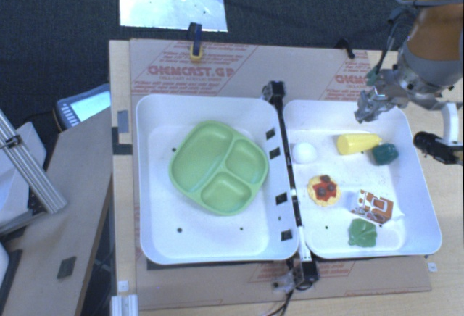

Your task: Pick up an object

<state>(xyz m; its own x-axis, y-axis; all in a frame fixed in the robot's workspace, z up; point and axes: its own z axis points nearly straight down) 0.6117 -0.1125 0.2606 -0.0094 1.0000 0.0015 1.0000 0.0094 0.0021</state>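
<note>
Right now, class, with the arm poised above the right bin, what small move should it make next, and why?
Probably lower toward the yellow object. The gripper hangs just above and behind it, holding nothing, and that piece lies closest, with room around it in the right bin.

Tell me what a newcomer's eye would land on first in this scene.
The big light-green divided plate lying in the left bin stands out most. Next come the small bright items scattered in the right bin: a yellow piece, a white ball and a pizza-like round. The gripper hangs over that bin's far edge.
</note>
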